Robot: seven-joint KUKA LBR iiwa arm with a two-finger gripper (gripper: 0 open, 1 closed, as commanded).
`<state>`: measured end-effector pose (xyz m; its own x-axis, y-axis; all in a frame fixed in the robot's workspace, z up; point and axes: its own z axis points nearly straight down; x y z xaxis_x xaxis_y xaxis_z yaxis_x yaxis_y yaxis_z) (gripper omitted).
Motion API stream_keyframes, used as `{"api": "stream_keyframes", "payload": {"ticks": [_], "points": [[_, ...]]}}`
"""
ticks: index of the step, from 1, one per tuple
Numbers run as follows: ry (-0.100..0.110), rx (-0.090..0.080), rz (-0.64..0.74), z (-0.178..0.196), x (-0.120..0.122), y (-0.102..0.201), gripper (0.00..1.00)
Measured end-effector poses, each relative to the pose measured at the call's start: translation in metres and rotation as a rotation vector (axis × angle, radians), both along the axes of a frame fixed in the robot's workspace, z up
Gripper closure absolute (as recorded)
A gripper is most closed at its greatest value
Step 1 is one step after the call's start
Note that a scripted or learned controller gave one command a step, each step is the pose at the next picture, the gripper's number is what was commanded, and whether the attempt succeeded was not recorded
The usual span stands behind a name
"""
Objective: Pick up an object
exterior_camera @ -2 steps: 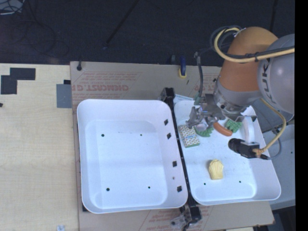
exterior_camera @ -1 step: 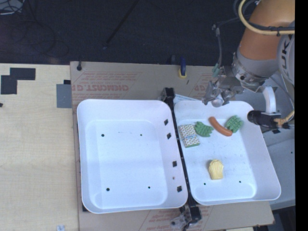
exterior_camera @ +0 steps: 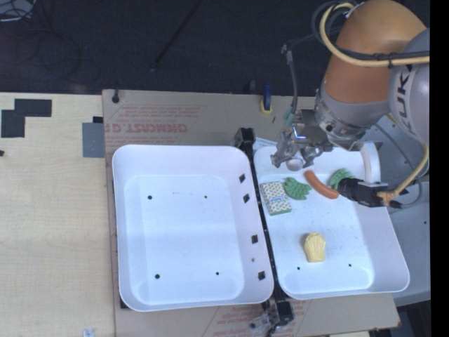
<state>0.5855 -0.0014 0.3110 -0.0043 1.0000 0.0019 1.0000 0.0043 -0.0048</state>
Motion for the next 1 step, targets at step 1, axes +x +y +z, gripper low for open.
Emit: {"api": "stream_keyframes", "payload": {"ticks": [1], "points": [[0.001, -0.002, -0.003, -0.0225, 0.0027, 0.0149, 1.0]]}}
